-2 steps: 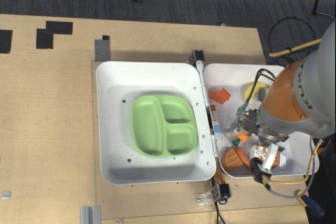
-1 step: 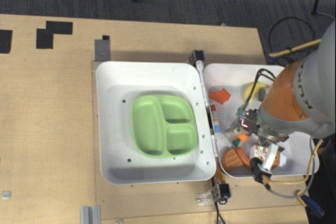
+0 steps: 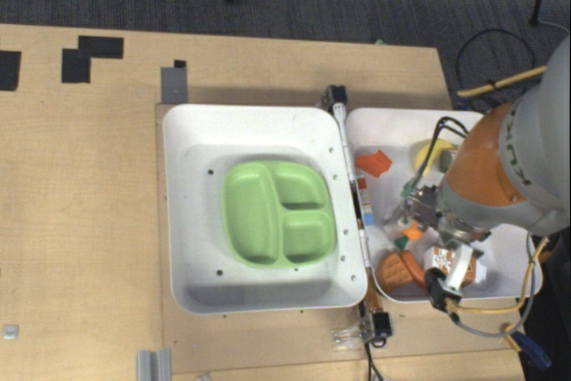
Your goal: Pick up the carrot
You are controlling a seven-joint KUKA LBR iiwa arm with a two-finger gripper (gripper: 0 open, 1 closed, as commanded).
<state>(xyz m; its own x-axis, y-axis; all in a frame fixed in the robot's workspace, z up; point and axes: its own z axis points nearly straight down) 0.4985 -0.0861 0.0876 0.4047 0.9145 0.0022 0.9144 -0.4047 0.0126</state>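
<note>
The carrot, a small orange piece with a green end, lies in the right bin, partly hidden under the wrist. My gripper is low in that bin, directly over the carrot and close to it or touching it. The grey arm with its orange band covers the right half of the bin. Whether the carrot is gripped is hidden from this view.
A rounded orange-brown toy sits at the right bin's front wall. A red block and a yellow item lie further back. The left bin holds a green divided plate. Cables trail at the front right.
</note>
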